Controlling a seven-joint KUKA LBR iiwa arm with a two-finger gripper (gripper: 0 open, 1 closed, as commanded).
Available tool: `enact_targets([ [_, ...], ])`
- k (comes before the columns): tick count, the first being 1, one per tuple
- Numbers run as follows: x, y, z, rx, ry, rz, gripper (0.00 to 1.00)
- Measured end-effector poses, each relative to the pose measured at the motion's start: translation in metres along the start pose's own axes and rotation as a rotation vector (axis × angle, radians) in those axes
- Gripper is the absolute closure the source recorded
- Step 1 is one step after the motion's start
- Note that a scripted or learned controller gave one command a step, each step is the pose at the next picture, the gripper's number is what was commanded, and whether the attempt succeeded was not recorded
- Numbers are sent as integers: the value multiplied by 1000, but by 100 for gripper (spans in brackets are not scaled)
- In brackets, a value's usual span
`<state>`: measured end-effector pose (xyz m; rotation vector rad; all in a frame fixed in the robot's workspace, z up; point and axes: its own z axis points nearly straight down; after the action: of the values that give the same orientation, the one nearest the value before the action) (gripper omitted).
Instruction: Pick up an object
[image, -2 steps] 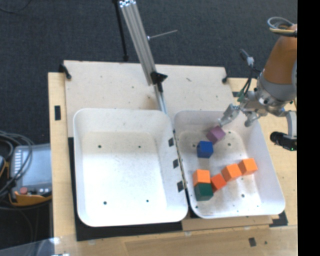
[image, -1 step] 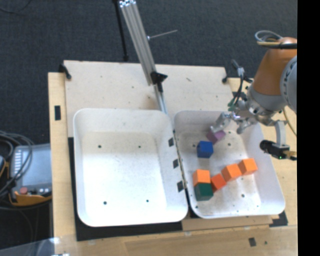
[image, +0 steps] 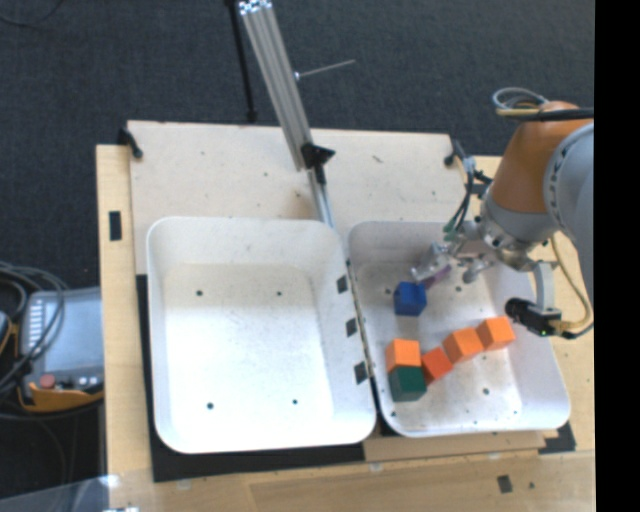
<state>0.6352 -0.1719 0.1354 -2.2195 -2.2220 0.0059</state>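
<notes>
In the right bin (image: 540, 400) lies a blue cube (image: 409, 298) near its left middle. An orange cube (image: 404, 353) sits on a dark green cube (image: 407, 382) by the bin's left wall. To their right, several orange blocks (image: 467, 346) form a slanted row. My gripper (image: 437, 268) hangs over the bin's upper part, just above and to the right of the blue cube, fingers pointing toward it. Nothing shows between the fingers.
The left bin (image: 180, 260) stands beside the right one, with black clips (image: 352, 327) along the shared edge. A metal pole (image: 285, 90) slants up from the back of the bench. A grey device with cables (image: 50, 345) sits at the far left.
</notes>
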Motion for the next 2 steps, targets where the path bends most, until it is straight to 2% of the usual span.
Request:
enact_targets([
  [1, -1, 2, -14, -9, 0, 1, 100],
  [2, -5, 7, -60, -9, 0, -1, 100],
])
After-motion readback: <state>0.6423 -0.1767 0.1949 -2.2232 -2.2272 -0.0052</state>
